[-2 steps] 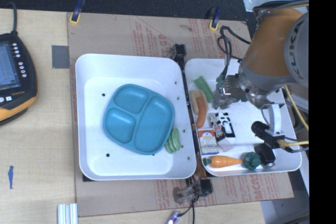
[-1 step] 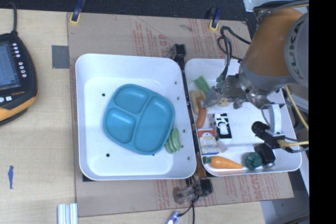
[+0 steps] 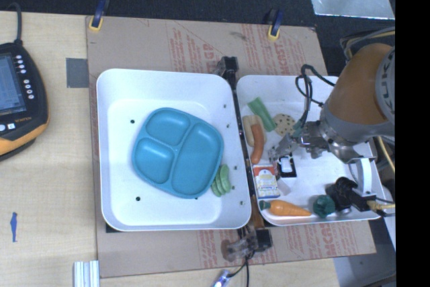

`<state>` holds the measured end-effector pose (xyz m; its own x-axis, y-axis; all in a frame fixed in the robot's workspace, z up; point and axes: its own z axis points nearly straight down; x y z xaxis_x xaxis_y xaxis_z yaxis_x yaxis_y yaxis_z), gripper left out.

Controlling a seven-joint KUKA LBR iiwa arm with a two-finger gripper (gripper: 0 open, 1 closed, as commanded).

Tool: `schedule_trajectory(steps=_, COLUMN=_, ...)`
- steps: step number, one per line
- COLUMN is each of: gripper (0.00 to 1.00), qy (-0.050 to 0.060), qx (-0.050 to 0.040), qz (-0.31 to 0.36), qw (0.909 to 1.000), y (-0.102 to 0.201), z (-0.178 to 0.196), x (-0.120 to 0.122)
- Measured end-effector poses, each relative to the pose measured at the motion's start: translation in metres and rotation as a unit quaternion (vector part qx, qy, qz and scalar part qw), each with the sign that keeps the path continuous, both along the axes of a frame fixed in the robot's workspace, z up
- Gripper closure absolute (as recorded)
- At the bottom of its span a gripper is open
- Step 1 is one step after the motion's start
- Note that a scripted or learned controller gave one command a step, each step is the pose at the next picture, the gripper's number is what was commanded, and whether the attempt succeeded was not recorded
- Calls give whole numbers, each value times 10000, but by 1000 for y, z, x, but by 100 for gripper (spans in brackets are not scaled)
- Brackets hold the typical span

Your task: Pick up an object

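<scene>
Below the orange band of the arm (image 3: 356, 87), the gripper (image 3: 287, 156) is seen low over the middle of the right bin (image 3: 306, 82), reaching in from the right. Whether its fingers are spread or closed cannot be told from this slant, and nothing is seen held between them.

Several candidate objects are shown in the right bin. Closest to the gripper, just to its left and slightly nearer, a small carton (image 3: 266, 181) with a red and white label is placed; its long axis runs near to far. Left of the gripper and a little farther off, a hot dog (image 3: 253, 133) lies against the bin's left wall, also with its long axis near to far. A green piece (image 3: 261, 113) and a spotted cookie (image 3: 284, 122) are found on the far side of the gripper. Along the near wall, a carrot (image 3: 290, 209) lies with its long axis left to right, beside a dark green object (image 3: 324, 206).

The carton is judged the likeliest target, a short move left and near being called for. Room is limited on that side: the carton sits close to the left wall and the hot dog.

The left bin (image 3: 107, 144) bears a blue divided plate (image 3: 177, 152) and a green item (image 3: 221, 180) at the plate's right edge, well apart from the gripper.
</scene>
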<state>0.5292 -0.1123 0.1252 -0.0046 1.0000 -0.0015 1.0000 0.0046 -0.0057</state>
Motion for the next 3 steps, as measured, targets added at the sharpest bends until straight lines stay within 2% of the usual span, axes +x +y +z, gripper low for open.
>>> schedule_trajectory(steps=1, gripper=0, qy=-63, qx=-7, qz=-6, qw=10000, y=11, z=-30, x=-12)
schedule_trajectory(steps=2, gripper=100, qy=-58, qx=-5, qz=14, qw=10000, y=11, z=-19, x=-11)
schedule_trajectory(steps=3, gripper=100, qy=-22, qx=11, qz=3, qw=10000, y=79, z=104, x=-33)
